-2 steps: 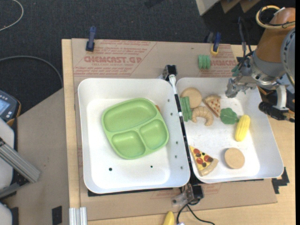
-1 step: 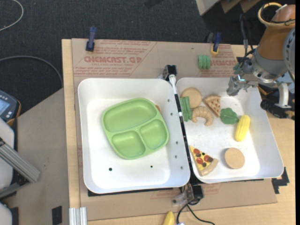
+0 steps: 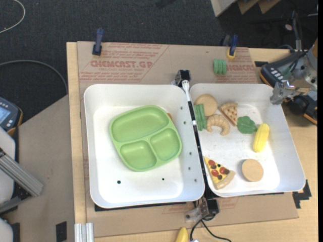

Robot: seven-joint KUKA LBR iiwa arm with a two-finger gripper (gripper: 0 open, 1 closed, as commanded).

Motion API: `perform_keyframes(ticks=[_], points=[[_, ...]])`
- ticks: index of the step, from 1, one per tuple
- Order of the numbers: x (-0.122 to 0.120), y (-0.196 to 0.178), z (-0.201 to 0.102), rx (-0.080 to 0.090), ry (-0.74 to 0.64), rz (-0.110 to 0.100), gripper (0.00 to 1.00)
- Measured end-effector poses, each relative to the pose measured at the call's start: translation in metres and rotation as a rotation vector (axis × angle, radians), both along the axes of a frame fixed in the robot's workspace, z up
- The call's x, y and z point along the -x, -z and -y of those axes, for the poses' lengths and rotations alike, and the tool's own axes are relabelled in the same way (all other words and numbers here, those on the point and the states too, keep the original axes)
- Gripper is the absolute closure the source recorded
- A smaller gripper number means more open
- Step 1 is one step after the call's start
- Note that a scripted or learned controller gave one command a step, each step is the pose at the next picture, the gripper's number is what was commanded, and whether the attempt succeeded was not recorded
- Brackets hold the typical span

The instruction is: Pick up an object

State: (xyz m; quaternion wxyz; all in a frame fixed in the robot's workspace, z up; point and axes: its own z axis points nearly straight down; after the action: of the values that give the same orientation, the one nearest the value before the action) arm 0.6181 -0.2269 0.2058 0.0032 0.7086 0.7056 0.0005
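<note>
The right bin holds several toy foods: a tan round biscuit, a waffle wedge, a croissant, a green leaf, a yellow corn cob, a pizza slice, a round bun and a green pod against the left wall. The gripper hangs at the bin's far right rim, apart from all the foods, with the grey arm behind it at the view's right edge. Nothing shows in its grasp.
The left bin bears a green divided plate. A small green ridged piece lies on the cardboard behind the right bin. Blue clamps hold the cardboard's back edge. Cables run at the front.
</note>
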Motion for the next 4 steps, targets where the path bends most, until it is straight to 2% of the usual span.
perform_keyframes(ticks=[1,2,3,4], points=[[-0.023,0.0,-0.107,-0.006,-0.013,-0.004,1.0],[-0.047,0.022,-0.185,-0.005,-0.01,-0.003,1.0],[-0.007,-0.057,-0.155,-0.003,-0.003,-0.004,1.0],[-0.035,0.004,-0.245,-0.007,-0.012,-0.009,1.0]])
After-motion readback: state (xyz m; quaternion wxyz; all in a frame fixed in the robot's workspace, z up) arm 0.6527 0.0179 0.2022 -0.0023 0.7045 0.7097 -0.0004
